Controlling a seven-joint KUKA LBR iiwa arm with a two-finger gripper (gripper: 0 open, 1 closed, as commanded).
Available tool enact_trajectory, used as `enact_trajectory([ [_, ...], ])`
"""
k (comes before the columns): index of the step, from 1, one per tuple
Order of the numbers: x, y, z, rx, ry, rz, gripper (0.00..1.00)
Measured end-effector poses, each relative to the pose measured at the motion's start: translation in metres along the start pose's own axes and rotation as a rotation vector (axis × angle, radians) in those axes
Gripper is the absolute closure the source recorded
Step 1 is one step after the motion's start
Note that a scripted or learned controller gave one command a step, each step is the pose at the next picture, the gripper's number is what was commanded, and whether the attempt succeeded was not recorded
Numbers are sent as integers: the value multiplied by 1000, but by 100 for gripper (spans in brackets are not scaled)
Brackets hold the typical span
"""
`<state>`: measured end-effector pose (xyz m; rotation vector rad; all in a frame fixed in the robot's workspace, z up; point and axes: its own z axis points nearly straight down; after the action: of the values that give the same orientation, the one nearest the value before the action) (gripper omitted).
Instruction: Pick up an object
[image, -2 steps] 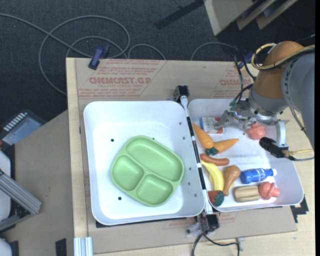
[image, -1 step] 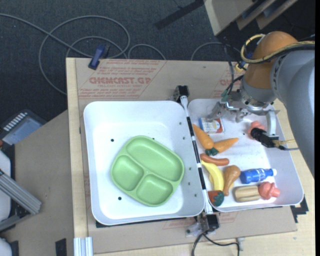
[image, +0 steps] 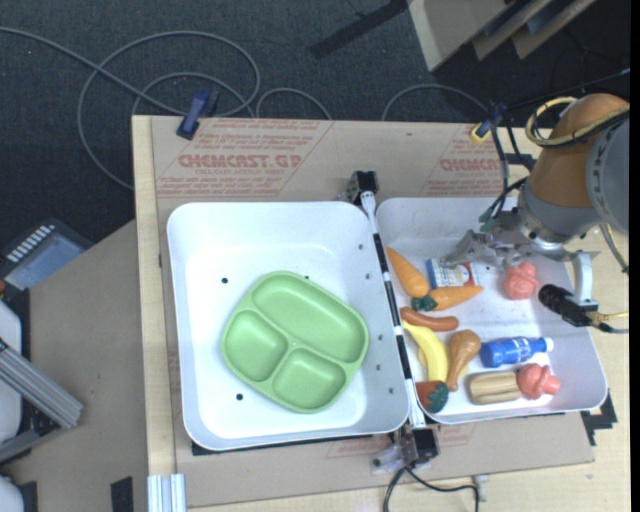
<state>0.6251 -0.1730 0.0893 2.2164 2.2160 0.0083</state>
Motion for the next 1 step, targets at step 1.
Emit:
enact_trajectory([
  [1, 1, 1, -11, -3, 1, -1, 100],
])
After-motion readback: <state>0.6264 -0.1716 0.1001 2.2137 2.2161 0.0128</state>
